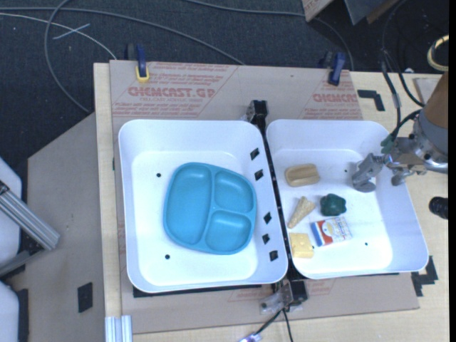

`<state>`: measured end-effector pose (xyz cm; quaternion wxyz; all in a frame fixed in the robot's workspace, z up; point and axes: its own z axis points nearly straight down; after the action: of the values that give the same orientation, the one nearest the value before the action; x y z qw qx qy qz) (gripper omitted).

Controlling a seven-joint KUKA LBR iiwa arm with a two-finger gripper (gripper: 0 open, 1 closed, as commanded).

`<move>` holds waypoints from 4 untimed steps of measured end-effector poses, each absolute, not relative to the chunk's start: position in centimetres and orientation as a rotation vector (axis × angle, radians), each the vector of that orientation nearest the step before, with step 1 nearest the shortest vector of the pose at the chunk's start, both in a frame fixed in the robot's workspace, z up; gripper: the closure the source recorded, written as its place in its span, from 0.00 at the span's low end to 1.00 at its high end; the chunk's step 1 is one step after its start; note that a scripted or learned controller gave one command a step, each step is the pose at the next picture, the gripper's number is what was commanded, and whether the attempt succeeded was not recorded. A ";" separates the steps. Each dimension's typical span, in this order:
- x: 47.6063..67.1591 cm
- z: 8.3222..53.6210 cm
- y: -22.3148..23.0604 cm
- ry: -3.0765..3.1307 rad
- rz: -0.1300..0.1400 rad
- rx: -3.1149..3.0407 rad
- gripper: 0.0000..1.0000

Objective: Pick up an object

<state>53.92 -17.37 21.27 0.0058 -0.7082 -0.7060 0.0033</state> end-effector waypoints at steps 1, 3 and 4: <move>54.2 21.9 -17.3 -2.221 0.000 -2.221 0.00; 54.1 11.6 -16.2 -2.223 -0.010 -2.222 0.00; 54.1 8.3 -16.1 -2.218 0.002 -2.217 0.00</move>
<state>54.09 -16.10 8.34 0.0027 -0.7069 -0.7073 0.0007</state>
